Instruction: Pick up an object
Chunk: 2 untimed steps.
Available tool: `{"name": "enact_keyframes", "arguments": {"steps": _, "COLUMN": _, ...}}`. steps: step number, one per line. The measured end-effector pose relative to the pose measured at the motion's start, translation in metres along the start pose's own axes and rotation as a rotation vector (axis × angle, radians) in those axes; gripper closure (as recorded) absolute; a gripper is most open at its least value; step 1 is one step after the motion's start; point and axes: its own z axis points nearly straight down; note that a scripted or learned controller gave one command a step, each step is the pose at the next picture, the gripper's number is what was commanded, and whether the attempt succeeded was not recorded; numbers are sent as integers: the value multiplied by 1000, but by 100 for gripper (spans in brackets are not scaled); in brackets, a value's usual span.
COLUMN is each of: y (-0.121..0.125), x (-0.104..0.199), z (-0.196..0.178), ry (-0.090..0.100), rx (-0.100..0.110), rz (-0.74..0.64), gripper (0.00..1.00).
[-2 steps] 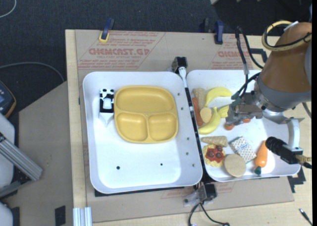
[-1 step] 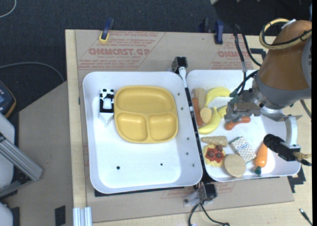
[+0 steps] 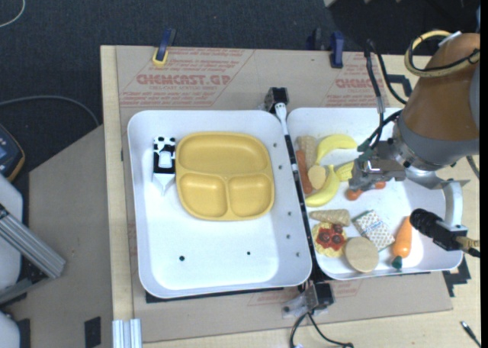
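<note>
The claw (image 3: 364,178) is hovering just right of the banana (image 3: 335,146) in the right bin (image 3: 427,262); its opening cannot be told. Centring over the fruit before descending is advisable.

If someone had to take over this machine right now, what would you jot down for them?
End effector: low over the right bin, near the bananas; nothing visibly held.
Right bin items: bananas, hot dog, pizza slice, carrot, round biscuit, patterned packet.
Left bin: yellow divided tray, small black-and-white piece.
Done: arm reached in.
Left: grasp and lift one object.
</note>
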Motion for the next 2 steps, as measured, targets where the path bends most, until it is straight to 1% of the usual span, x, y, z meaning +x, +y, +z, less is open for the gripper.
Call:
{"name": "enact_keyframes", "arguments": {"steps": 1, "y": -1, "x": 4, "z": 0, "ry": 1, "rx": 0, "rz": -2, "gripper": 100}}
{"name": "enact_keyframes", "arguments": {"steps": 2, "y": 8, "x": 0, "z": -19, "ry": -2, "rx": -6, "rz": -1, "gripper": 100}}
